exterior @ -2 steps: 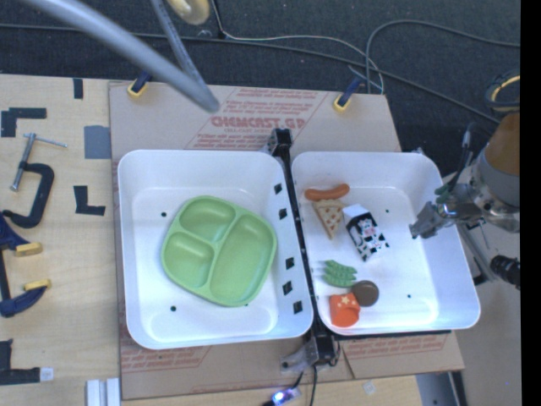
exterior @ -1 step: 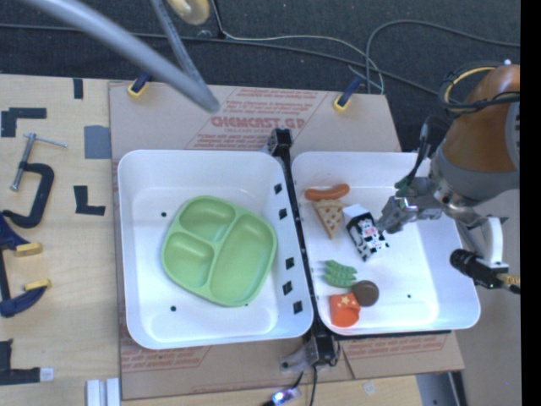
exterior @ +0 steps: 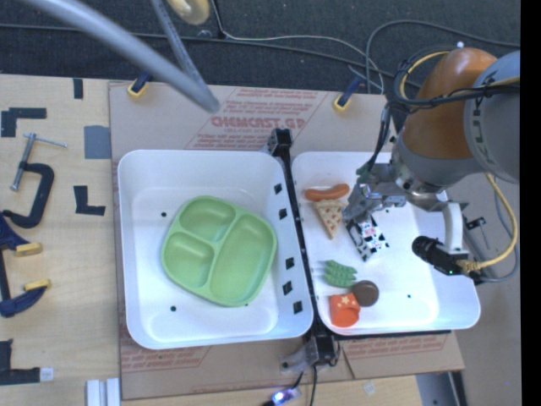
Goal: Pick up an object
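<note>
Pincer (exterior: 365,212) hangs low in the right bin (exterior: 439,311), just above/touching a black-and-white toy (exterior: 369,239); can't tell whether it's open or closed, or gripping anything. Close by in that bin: hot dog (exterior: 327,193) and pizza slice (exterior: 330,218) to its left, w/ green veg piece (exterior: 339,271), brown round thing (exterior: 365,293) and red item (exterior: 344,309) nearer the front. Left bin (exterior: 144,227) carries a green divided plate (exterior: 220,249), well apart from the arm.

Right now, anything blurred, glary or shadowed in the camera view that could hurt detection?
Camera view: the grey pole across the top left is soft, out of focus; both bins read bright, the left bin near washed out around the green tray; the end effector shades the black-and-white toy; food items stay sharp enough.
</note>
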Controlling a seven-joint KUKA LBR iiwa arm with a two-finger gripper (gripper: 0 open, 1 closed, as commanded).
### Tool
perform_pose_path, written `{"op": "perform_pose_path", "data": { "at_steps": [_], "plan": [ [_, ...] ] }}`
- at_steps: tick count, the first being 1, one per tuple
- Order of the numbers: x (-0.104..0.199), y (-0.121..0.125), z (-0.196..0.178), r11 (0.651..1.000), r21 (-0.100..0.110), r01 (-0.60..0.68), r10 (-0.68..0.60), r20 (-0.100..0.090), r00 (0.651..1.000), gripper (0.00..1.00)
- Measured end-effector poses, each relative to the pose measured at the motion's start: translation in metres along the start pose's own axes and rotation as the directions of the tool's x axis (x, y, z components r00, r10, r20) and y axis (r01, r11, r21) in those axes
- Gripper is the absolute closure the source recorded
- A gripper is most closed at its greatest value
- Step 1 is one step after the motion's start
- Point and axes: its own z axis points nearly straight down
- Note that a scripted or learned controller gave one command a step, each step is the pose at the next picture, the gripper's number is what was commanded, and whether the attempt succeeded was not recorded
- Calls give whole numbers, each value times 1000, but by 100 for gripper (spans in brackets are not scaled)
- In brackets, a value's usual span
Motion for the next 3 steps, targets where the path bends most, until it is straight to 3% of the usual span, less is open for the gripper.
{"op": "perform_pose_path", "data": {
  "at_steps": [3],
  "plan": [
    [148,67,-2,1000,-1,-1,1,1,1000,100]
  ]
}}
